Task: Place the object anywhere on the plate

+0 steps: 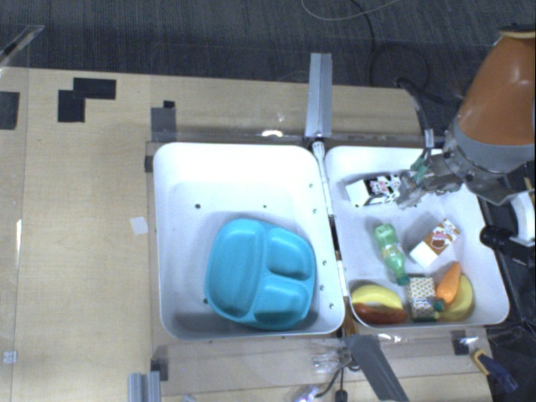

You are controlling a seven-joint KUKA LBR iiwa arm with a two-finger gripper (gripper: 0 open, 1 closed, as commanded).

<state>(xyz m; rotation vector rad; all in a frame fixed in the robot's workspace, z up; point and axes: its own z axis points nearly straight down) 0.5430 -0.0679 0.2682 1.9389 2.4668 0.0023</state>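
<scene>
Hovering over the right bin (494, 249), the gripper (416, 184) touches a small box (373, 189); finger state unclear. Blue plate (261, 273) sits left.

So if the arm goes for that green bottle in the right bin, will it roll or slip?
The green bottle lies on its side and looks rounded, so a push would probably roll it. Its glossy surface may slip under a pinch. It looks small, likely light.
</scene>
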